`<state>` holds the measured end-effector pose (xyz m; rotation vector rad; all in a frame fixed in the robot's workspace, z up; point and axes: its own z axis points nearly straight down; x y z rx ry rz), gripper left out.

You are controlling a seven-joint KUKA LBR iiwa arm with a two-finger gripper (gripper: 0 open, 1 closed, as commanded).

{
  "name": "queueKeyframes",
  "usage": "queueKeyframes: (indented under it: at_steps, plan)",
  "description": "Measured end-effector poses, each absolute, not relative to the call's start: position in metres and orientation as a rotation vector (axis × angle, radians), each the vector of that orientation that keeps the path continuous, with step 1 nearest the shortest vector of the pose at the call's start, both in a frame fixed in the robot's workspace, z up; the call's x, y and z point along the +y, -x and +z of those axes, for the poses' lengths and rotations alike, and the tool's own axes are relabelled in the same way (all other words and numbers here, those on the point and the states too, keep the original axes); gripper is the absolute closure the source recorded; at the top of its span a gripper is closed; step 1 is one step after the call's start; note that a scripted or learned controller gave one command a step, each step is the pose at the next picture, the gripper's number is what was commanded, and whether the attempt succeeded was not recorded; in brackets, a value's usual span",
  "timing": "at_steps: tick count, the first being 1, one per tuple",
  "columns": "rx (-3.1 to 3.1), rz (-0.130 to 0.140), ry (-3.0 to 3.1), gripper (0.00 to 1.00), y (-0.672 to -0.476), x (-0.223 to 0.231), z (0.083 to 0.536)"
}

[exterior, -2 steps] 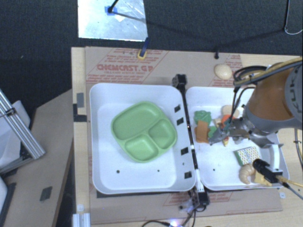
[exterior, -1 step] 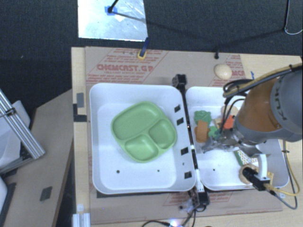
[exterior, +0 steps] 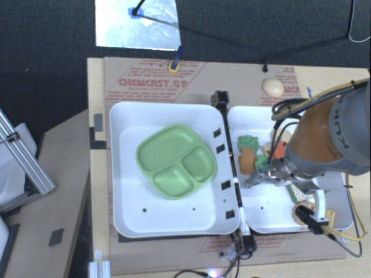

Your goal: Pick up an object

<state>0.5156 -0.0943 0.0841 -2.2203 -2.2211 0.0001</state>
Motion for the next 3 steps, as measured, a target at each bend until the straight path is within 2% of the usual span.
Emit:
queueKeyframes:
  at_steps: [1,2,3]
  plan:
    - [-2.222,-0.002,2.222,1.00,-0.516,-0.094,0.095]
    - [-2.227,-0.005,2.222,1.00,-0.516,-0.098,0.138]
    - [-2.230,-0.007,2.222,1.00,-0.518,-0.102,0.202]
